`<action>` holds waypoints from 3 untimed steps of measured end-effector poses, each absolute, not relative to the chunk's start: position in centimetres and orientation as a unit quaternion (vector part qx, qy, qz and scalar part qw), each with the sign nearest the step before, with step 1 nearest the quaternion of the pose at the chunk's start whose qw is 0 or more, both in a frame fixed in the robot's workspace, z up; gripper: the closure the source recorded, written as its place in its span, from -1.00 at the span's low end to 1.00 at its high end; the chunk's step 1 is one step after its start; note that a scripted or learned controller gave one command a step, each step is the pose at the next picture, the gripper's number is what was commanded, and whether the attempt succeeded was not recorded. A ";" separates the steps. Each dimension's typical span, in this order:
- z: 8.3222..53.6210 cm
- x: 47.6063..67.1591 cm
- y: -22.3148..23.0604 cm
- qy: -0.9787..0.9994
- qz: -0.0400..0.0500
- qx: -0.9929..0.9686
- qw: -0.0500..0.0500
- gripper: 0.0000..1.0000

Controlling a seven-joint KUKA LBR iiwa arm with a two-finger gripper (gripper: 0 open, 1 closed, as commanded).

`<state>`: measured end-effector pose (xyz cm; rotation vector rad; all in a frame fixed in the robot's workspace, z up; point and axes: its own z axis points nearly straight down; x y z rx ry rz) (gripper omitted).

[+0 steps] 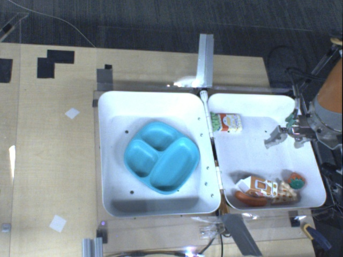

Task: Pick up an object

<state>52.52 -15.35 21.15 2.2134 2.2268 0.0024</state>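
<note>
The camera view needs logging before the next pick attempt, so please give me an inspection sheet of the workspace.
Surface: light wooden bench bearing two white bins side by side.
Job's things: left bin holds a blue divided tray; right bin holds a small green and red packet near its upper left corner, and a pile of small items along its lower edge.
Clutter: black marks and pale squares on the bench.
Grippers: gripper over the right bin's right side, nothing seen between its fingers.
Cables: thin cable across the dark floor at top left; wires at the bottom edge.
Surroundings: dark carpet beyond the bench.
</note>
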 end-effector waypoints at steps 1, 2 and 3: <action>11.0 48.7 -18.1 0.704 0.000 0.710 0.001 -1.00; 9.0 51.0 -18.5 0.687 0.002 0.726 0.002 -1.00; 9.0 49.1 -15.7 0.775 0.002 0.631 0.003 -1.00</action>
